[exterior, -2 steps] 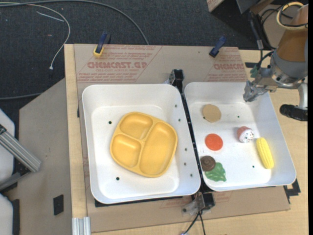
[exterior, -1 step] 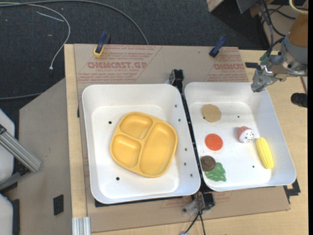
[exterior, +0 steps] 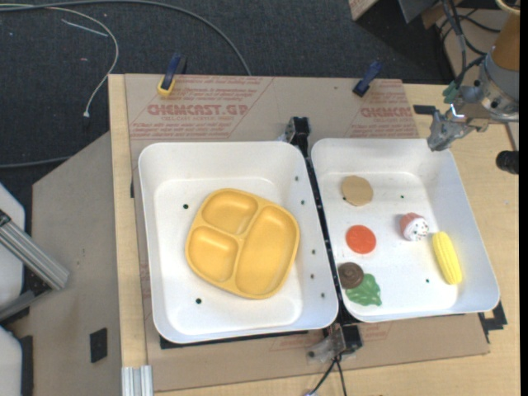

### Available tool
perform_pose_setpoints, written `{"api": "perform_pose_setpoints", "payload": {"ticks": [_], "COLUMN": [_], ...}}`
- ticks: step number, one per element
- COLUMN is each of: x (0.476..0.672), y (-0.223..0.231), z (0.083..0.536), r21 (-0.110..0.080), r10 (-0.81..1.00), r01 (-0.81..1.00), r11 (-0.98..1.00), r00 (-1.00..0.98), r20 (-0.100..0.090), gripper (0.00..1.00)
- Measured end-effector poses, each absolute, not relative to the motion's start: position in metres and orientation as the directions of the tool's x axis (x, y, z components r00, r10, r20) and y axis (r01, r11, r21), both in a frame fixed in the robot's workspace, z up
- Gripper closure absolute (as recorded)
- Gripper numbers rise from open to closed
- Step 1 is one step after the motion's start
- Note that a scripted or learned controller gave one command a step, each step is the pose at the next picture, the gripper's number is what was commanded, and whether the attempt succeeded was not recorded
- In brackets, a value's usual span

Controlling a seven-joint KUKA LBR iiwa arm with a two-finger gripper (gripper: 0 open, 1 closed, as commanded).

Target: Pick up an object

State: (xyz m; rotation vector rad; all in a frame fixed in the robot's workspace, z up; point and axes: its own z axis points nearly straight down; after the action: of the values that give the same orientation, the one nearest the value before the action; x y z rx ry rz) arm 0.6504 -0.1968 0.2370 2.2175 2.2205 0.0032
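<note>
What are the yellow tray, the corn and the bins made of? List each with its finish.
Yellow tray: looks like moulded plastic, smooth, with a soft sheen on its three compartments.
Corn: probably toy plastic, uniformly bright yellow.
Bins: seemingly thin formed white plastic, matte, with rounded rims.

Even, bright overhead light fills my bench. The white bins [exterior: 157, 188] glow slightly washed out, with soft short shadows under the yellow tray [exterior: 243, 242]. The picture is a little soft and grainy, darker over the carpet [exterior: 66, 56].
</note>
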Motion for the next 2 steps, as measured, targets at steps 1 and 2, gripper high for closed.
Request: {"api": "perform_pose_setpoints", "payload": {"ticks": [1, 2], "x": [0.657, 0.654], "y": [-0.136, -0.088], "z": [0.244, 0.235], "r21": [0.001, -0.002], "r10": [1.000, 1.000], "r01": [1.000, 1.000], "r11": [0.007, 0.006], "r00": [-0.007, -0.006], "r20": [0.003, 0.003], "gripper": [1.00, 1.00]}}
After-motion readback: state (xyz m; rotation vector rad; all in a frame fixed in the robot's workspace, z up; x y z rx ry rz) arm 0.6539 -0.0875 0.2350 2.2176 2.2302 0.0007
